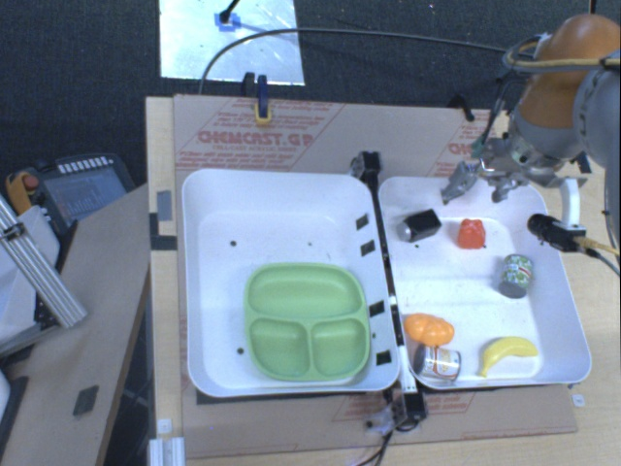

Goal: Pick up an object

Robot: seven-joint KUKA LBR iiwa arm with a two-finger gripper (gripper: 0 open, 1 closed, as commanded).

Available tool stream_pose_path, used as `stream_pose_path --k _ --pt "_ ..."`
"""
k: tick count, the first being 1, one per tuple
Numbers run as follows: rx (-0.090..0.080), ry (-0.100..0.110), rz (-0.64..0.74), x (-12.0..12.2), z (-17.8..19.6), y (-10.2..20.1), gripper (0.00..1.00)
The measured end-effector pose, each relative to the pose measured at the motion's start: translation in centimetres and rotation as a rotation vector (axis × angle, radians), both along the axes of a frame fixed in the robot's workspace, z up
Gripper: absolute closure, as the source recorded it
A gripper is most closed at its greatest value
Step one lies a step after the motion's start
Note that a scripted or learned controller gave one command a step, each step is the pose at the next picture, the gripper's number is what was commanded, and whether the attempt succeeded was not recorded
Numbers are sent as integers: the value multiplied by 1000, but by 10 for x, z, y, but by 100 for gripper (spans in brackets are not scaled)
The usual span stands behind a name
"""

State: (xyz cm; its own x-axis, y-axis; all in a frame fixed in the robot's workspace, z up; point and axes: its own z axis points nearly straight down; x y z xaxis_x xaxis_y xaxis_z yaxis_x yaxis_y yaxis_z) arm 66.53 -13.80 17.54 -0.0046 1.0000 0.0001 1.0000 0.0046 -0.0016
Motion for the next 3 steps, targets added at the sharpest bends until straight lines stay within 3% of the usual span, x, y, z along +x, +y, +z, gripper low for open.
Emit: stream_pose_path --k 1,2,3 --pt "0 1 -3 -7 -60 -1 0" --pt "-1 -7 -1 -4 -45 -1 100" --pt "-1 -8 -3 -3 0 -4 100"
